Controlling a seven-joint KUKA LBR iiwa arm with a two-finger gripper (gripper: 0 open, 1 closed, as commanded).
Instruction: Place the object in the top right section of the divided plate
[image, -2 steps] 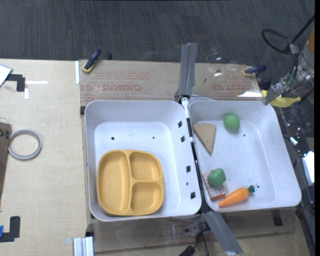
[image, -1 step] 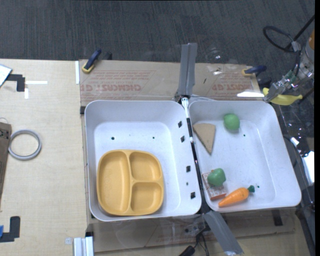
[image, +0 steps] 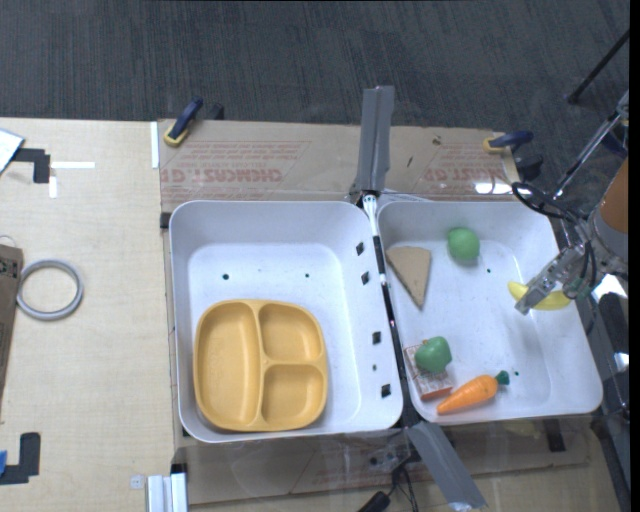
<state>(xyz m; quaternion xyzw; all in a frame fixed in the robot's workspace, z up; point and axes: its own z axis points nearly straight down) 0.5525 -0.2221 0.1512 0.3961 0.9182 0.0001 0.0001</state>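
A yellow divided plate lies in the left bin, towards its front left. Its top right section holds nothing. My gripper hangs low over the right side of the right bin, directly above a small yellow object that it partly hides. I cannot see whether the yellow object is held. Elsewhere in that bin are a green ball, a tan wedge, a green pepper-like toy on a small red and white block, and an orange carrot.
A grey divider bar runs between the bins at the back. Black cables hang near the arm at the right. A tape roll lies on the bench at far left. Blue clamps hold the cardboard behind.
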